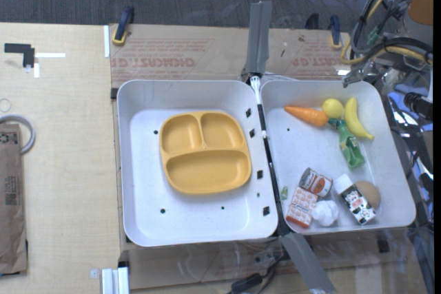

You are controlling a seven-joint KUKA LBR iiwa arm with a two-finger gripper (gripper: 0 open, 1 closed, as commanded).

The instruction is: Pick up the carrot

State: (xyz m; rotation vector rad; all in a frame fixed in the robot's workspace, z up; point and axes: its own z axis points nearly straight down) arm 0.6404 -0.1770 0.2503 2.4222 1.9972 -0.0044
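Camera view — carrot (307, 115) in right bin (396, 148), touching lemon (333, 107).

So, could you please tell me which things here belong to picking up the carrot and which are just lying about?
For the job:
- carrot, in the right bin

Lying about:
- lemon, touching the carrot
- banana
- green bottle
- can
- packet
- yellow plate, in the left bin

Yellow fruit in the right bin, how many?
2. A lemon at the bin's far side, touching the carrot's thick end, and a banana just right of the lemon. Nothing looks stacked, so hidden ones are unlikely.
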